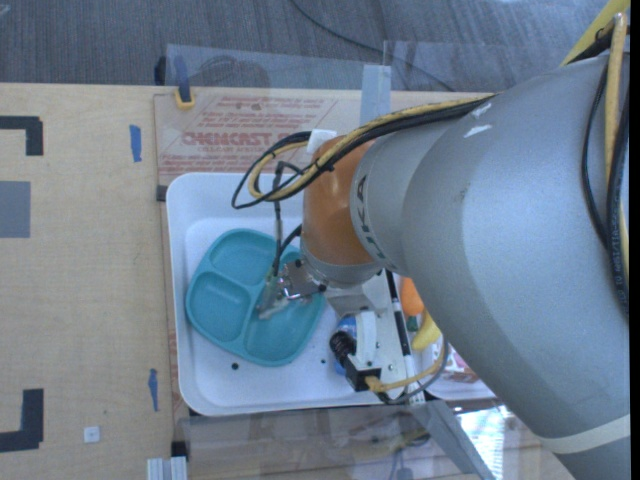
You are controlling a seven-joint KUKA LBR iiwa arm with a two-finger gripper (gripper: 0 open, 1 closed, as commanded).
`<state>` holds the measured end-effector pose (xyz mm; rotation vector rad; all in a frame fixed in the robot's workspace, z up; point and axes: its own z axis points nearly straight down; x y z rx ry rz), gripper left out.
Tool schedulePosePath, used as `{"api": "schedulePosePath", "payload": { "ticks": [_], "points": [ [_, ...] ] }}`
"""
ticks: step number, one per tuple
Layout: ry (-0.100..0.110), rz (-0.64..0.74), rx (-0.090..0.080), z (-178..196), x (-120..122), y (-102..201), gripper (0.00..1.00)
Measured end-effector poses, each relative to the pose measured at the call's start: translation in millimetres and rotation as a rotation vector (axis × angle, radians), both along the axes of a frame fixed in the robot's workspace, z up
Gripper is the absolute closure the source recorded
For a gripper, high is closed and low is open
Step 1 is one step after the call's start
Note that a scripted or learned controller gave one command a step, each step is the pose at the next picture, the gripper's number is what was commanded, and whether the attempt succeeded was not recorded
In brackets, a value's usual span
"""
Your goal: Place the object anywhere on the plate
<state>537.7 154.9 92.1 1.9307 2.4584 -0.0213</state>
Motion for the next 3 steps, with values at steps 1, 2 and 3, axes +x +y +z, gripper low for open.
{"api": "schedulePosePath", "payload": {
  "ticks": [1,2,3],
  "points": [
    [-0.001,0.165,0.005,0,93,-5,0.0],
    [-0.028,0.1,-0.001,5,33,9,0.0],
    [-0.027,0.075,-0.025,9,36,-11,1.0]
  ]
}}
